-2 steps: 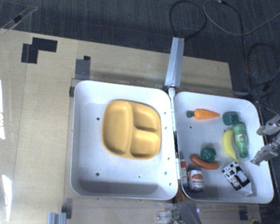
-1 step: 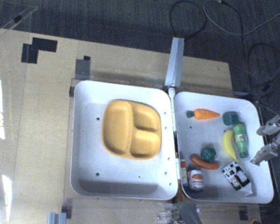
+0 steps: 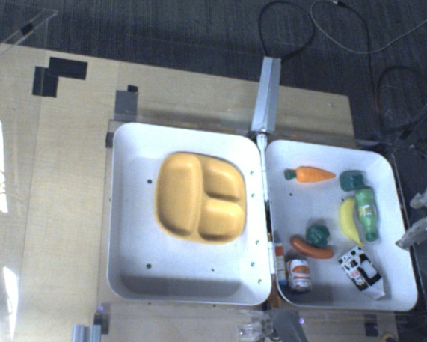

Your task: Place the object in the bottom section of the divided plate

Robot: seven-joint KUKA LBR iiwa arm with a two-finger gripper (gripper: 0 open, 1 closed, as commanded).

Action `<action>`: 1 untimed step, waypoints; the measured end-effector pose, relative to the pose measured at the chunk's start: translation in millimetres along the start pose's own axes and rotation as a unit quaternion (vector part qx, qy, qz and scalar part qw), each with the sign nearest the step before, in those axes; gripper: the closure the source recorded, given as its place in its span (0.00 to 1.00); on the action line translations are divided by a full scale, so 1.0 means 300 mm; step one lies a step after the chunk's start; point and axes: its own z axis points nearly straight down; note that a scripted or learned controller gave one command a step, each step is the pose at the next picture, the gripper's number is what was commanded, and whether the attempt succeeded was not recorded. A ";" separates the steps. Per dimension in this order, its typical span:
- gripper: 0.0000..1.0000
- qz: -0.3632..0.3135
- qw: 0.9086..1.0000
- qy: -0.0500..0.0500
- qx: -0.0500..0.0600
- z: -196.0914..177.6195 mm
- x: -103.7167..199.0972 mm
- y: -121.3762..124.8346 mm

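One claw [image 3: 425, 218], too blurred at the right edge to tell whether it is spread, waits outside the right bin [image 3: 403, 192], probably parked, while a carrot [image 3: 312, 175] and banana [image 3: 349, 221] lie there, well apart from the yellow plate [image 3: 200, 196].

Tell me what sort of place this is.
Probably a robotics lab's pick-and-place test bench, not a kitchen. Two white bins sit fixed on a wooden bench, one holding a yellow divided plate, the other toy food such as a carrot and banana; loose cables trail behind.
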 end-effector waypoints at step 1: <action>0.00 -0.088 0.996 0.001 -0.001 0.190 0.059 0.098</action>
